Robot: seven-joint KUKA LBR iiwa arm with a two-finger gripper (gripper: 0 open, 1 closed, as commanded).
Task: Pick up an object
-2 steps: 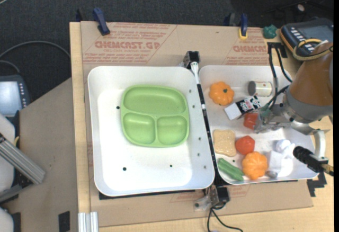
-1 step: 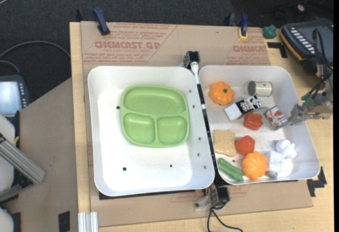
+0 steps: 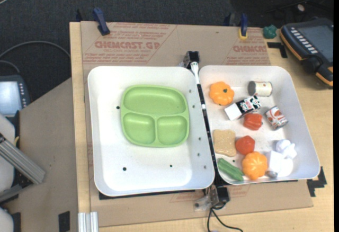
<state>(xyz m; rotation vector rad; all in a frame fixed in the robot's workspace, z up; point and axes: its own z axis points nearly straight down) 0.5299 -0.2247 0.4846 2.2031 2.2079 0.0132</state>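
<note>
The right bin [image 3: 296, 99] holds several small toy foods. An orange pumpkin [image 3: 221, 92] lies near its upper left, with a black-and-white carton [image 3: 242, 107] beside it. A small can [image 3: 260, 88] rests at the top. A red pepper [image 3: 252, 121] and a red-and-white can [image 3: 275, 117] sit mid-bin. Lower down are a slice of bread [image 3: 224, 142], a red tomato [image 3: 244, 145], an orange fruit [image 3: 255, 165], a green vegetable [image 3: 230, 169] and white pieces [image 3: 282, 158].
The left bin [image 3: 103, 135] carries a green three-compartment plate [image 3: 155, 115]. Both bins rest on a cardboard-covered bench [image 3: 79, 93] held by clamps [image 3: 100, 20] at the back. A handheld pendant [image 3: 310, 45] lies at the far right.
</note>
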